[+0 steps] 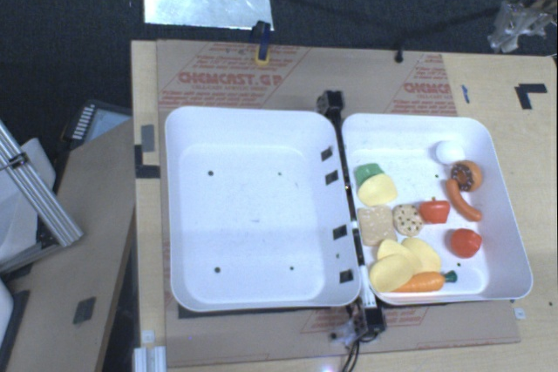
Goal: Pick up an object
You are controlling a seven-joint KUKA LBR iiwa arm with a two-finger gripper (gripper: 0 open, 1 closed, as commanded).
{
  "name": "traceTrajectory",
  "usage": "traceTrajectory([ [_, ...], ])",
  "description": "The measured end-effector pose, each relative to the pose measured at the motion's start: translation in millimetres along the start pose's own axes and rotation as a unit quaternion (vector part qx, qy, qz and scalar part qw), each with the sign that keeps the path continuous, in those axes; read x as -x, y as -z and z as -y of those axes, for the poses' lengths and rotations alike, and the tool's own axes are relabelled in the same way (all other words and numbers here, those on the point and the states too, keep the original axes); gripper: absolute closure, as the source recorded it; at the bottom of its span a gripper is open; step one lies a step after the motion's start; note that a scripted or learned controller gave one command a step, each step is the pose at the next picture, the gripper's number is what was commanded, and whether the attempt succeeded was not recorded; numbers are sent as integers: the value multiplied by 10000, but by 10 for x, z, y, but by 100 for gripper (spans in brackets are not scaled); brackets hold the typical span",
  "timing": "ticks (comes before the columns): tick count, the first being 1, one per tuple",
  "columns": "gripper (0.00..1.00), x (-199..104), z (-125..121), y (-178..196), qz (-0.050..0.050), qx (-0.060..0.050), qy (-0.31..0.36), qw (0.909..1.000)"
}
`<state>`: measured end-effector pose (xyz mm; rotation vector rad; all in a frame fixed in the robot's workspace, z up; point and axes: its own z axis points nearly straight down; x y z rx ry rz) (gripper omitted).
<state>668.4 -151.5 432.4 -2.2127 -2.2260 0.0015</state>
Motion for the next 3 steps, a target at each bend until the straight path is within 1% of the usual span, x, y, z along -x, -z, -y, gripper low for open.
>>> traceTrajectory([
  [1, 100, -649, 61, 1108, 9, 92, 27, 10000],
  [2, 100, 302, 11, 608, 20, 7, -61, 10000],
  [3, 100, 553, 5, 840, 20, 43, -25, 10000],
])
